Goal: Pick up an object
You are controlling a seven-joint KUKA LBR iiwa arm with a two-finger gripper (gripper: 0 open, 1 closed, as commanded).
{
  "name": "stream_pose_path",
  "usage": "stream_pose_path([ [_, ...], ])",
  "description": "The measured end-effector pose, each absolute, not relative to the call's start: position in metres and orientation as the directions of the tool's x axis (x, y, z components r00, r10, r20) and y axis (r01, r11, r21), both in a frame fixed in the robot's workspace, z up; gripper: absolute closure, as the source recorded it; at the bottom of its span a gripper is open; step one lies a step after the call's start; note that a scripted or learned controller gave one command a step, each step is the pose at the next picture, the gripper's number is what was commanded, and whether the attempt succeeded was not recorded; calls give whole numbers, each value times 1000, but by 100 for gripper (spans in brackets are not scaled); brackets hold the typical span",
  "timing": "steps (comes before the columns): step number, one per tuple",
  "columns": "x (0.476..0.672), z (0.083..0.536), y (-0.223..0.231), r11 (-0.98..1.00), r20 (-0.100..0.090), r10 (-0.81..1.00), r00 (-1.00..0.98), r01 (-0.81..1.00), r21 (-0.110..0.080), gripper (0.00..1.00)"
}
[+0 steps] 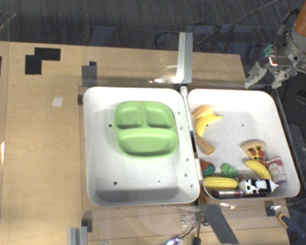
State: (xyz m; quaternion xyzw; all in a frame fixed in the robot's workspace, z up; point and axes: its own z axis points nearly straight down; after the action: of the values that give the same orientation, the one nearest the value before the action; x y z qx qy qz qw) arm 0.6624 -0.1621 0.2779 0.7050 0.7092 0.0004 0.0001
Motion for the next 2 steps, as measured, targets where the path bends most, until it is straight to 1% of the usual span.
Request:
stream_pose_path([
  [1,610,127,-88,-228,1,974,228,974,-3,0],
  [2,671,180,-152,-93,0,996,93,996,4,0],
])
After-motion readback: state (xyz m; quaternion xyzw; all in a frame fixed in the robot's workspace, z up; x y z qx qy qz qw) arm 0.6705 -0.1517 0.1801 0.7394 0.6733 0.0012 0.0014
